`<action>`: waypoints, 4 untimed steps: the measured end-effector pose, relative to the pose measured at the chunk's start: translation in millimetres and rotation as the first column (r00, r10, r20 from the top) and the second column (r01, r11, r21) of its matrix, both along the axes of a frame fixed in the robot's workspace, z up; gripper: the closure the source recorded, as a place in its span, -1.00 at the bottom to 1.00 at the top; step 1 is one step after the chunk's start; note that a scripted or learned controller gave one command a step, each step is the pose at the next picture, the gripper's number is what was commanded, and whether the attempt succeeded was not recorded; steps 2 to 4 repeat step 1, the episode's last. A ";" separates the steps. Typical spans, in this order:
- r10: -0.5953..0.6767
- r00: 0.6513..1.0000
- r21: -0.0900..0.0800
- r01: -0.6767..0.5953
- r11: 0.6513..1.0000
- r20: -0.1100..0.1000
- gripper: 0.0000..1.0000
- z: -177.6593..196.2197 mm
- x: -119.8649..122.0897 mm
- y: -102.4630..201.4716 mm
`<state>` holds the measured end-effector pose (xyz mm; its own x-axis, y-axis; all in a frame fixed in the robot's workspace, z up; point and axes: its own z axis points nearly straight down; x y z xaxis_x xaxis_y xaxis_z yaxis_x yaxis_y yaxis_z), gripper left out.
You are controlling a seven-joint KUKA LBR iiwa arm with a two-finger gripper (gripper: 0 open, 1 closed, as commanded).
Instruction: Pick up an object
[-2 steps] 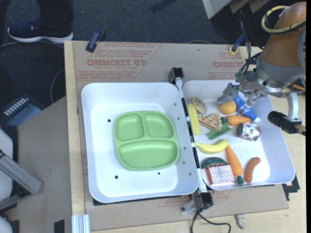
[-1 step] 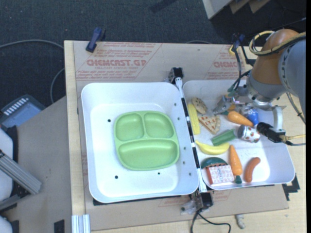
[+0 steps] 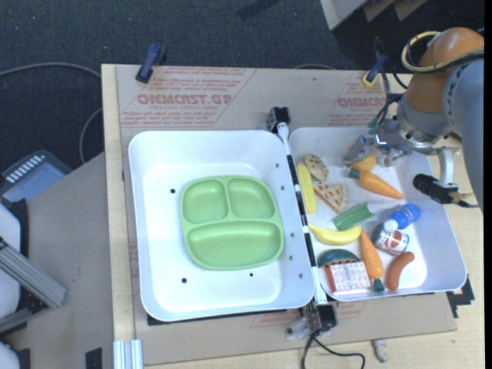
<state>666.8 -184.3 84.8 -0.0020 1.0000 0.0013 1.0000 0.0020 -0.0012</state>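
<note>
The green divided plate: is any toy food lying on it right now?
No, the green divided plate sits bare in the left bin, while the toy foods lie in the right bin.

green divided plate [image 3: 231, 223] centre of left white bin [image 3: 150, 206] | blue clamp [image 3: 149, 62] upper left on board edge | blue clamp [image 3: 374, 69] upper right | grey device [image 3: 29, 174] far left on floor

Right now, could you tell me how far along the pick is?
Done: the gripper is down in the right bin, at its far end by a carrot. In hand: nothing visibly lifted; a small orange-yellow piece sits beneath it. Left: grasp and raise something.
</note>
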 end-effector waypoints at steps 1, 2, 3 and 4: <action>0.001 1.000 -0.003 -0.001 1.000 0.003 1.00 11.1 0.8 -0.5; 0.001 1.000 -0.003 -0.001 1.000 0.003 1.00 11.1 0.8 -0.5; 0.001 1.000 -0.003 -0.001 1.000 0.003 1.00 11.1 0.8 -0.5; 0.001 1.000 -0.003 -0.001 1.000 0.003 1.00 11.1 0.8 -0.5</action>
